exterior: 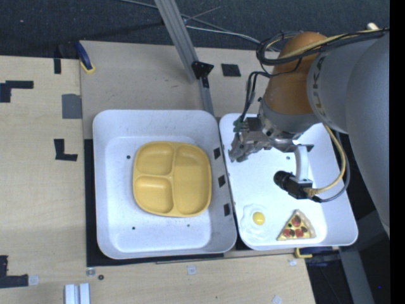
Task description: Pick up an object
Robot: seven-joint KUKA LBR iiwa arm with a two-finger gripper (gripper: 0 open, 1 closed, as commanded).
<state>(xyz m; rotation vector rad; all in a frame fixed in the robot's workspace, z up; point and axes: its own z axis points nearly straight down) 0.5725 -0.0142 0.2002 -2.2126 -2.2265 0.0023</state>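
Nearest the camera, at the front of the right bin (335,233), I see two objects lying side by side: a fried egg toy (256,220) on the left and a pizza slice toy (296,227) on the right. They sit close together and apart from the bin's front wall.

Further back in the same bin, I locate the gripper (241,149), low over the rear left corner, close to the wall shared with the left bin (104,170). I cannot tell from this view how the gripper is set, and I see nothing in its grasp. The egg and pizza slice lie well forward of the gripper, toward the camera, clear of it.

In the left bin, a yellow divided plate (171,178) rests flat near the centre.

Behind the gripper, the grey arm (354,87) with its orange band (294,75) extends to the right.
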